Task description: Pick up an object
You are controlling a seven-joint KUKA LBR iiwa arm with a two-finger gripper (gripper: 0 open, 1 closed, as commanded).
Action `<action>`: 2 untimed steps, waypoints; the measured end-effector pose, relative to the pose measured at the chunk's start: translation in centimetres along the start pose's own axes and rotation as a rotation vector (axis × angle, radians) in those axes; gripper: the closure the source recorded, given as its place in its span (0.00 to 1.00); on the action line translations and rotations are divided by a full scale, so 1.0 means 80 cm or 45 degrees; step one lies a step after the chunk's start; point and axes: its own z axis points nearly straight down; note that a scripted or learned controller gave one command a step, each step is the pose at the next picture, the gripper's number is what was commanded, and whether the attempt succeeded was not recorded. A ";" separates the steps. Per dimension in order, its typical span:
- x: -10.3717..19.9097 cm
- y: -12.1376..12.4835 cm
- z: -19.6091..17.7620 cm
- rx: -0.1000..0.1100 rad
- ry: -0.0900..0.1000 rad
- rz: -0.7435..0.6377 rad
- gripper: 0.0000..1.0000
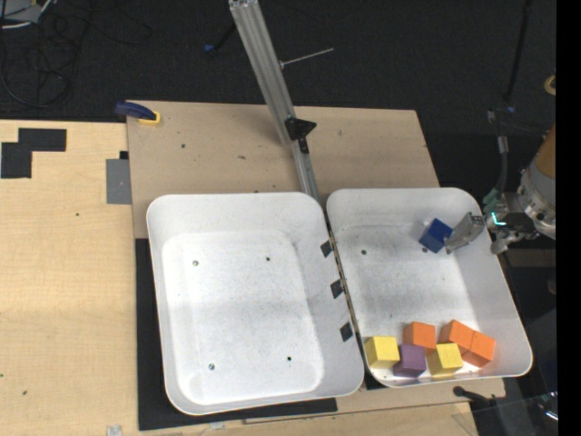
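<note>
1. Six small foam-like cubes sit at the near edge of the right shallow white bin [390, 216], about six o'clock: yellow [383, 350], purple [413, 361], orange [419, 334].
2. Farther, near one o'clock, I see a lone blue cube [437, 235] just beside the metal two-finger gripper [470, 230].
3. I cannot tell its state; I'd centre over blue before descending.
</note>
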 end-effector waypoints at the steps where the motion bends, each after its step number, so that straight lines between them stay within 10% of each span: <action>1: 0.000 0.001 -0.003 -0.005 -0.001 -0.001 0.00; 2: -0.004 0.002 0.053 0.000 0.000 0.001 0.00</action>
